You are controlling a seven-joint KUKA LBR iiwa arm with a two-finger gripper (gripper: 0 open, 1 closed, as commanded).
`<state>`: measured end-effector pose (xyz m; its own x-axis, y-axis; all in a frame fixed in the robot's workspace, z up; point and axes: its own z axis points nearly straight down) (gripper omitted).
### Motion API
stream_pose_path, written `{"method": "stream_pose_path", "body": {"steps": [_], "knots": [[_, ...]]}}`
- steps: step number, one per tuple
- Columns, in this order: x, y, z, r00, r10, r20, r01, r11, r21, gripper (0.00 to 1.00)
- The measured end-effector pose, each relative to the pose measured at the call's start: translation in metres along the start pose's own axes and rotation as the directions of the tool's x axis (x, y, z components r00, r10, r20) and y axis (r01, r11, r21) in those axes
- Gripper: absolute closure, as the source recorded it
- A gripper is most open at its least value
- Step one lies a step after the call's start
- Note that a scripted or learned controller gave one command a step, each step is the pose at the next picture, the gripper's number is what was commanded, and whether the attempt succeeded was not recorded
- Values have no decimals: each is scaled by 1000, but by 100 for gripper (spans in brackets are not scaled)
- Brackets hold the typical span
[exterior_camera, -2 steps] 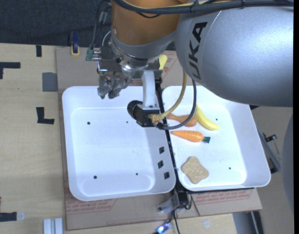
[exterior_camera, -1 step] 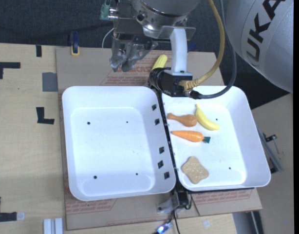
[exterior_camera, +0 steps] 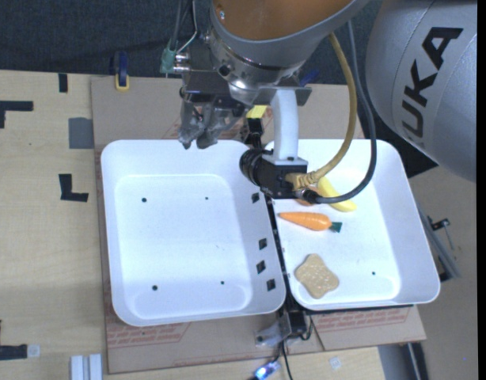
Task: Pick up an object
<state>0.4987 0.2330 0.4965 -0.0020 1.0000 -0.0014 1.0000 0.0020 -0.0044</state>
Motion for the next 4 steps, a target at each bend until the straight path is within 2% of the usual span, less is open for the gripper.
{"method": "stream_pose_path", "body": {"steps": [1, 2, 3, 4], "knots": [[0, 40, 8, 1000, 2, 0, -2, 1000, -4, 100], [0, 39, -3, 1000, -1, 1, 1, 1000, -3, 100], [0, 16, 33, 1000, 0, 1, 0, 1000, 1, 100], [0, 19, -43, 1000, -1, -5, 1, 1000, -11, 100]]}}
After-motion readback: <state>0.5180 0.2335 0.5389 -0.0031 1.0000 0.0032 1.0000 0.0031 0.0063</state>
